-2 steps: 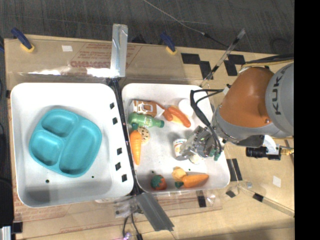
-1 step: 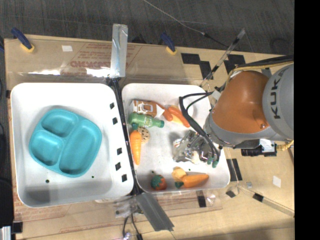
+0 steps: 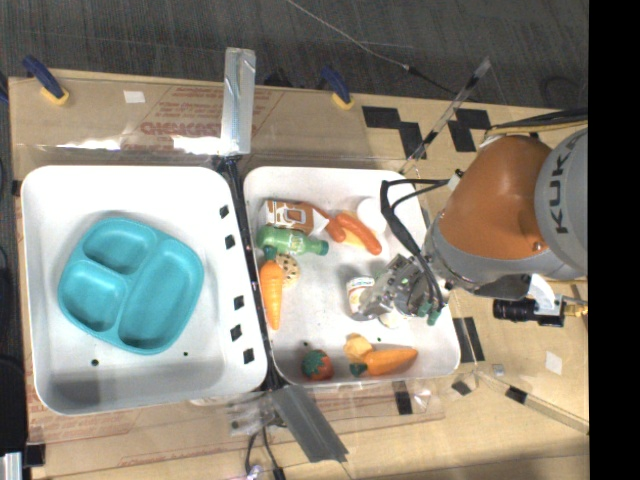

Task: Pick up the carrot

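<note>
An orange carrot (image 3: pixel 271 294) lies in the right bin (image 3: pixel 310 183), close to its left wall, with its tip pointing toward the front. A second orange carrot-like piece (image 3: pixel 393 359) lies along the bin's front wall, with a green end on its left. My gripper (image 3: pixel 386 305) hangs low over the right-centre of this bin, beside a small white cup-like item (image 3: pixel 360 292). It is well to the right of the first carrot and just above the second piece. Nothing orange is in its grasp.
The right bin also holds a green bottle (image 3: pixel 290 240), a brown carton (image 3: pixel 287 214), a red-orange pepper (image 3: pixel 353 230), a small yellow piece (image 3: pixel 356 345) and a red fruit (image 3: pixel 318 365). The left bin (image 3: pixel 45 203) holds a teal divided tray (image 3: pixel 130 283).
</note>
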Controlling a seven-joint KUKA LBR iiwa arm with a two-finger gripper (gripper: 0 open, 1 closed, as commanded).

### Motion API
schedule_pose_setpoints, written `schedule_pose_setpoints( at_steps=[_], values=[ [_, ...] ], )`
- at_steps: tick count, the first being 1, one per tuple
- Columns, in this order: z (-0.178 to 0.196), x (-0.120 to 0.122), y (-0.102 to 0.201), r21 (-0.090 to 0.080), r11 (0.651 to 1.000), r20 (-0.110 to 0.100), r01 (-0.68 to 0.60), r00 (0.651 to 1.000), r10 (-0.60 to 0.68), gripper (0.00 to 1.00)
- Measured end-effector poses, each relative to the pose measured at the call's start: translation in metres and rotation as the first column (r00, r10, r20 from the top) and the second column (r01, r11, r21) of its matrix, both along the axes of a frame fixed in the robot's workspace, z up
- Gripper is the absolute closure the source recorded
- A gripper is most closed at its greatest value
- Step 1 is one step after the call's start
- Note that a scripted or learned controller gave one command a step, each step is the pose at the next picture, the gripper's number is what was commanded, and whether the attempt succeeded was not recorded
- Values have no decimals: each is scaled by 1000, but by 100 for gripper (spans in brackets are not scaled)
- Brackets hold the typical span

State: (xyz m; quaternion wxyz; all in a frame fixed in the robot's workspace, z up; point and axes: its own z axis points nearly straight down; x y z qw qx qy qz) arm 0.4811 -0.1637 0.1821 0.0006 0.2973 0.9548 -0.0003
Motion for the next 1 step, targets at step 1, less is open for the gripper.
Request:
schedule_pose_setpoints(
  at_steps=[1],
  values=[
    [-10,-4,27,2,983,-2,-182,983,182,100]
  ],
)
